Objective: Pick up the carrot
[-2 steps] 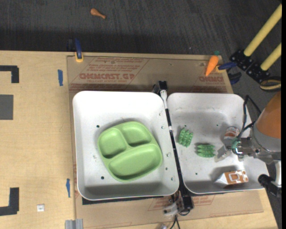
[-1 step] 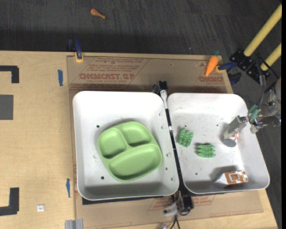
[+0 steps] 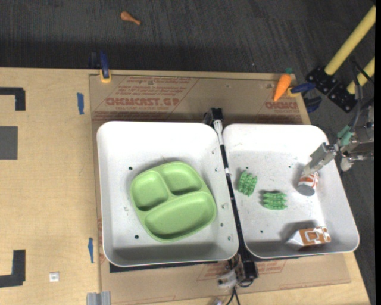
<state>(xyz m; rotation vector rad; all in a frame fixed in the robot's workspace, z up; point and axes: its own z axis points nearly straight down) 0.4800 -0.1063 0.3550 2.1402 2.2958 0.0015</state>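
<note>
An orange carrot [image 3: 282, 87] with a green top lies on the cardboard just behind the right bin [image 3: 280, 134], outside its rim. My gripper [image 3: 315, 164] reaches in from the right edge and hangs low over the right side of that bin, well in front of the carrot. Right at its tip sits a small orange-and-white thing with a grey end [image 3: 306, 182]. Whether the gripper touches or holds it is unclear.
In the right bin lie two green ridged pieces [image 3: 247, 183] [image 3: 274, 200] and a small orange-and-white carton [image 3: 311, 236]. A green divided plate [image 3: 172, 199] sits in the left bin [image 3: 119, 155]. A small orange item [image 3: 130, 18] lies on the dark floor behind.
</note>
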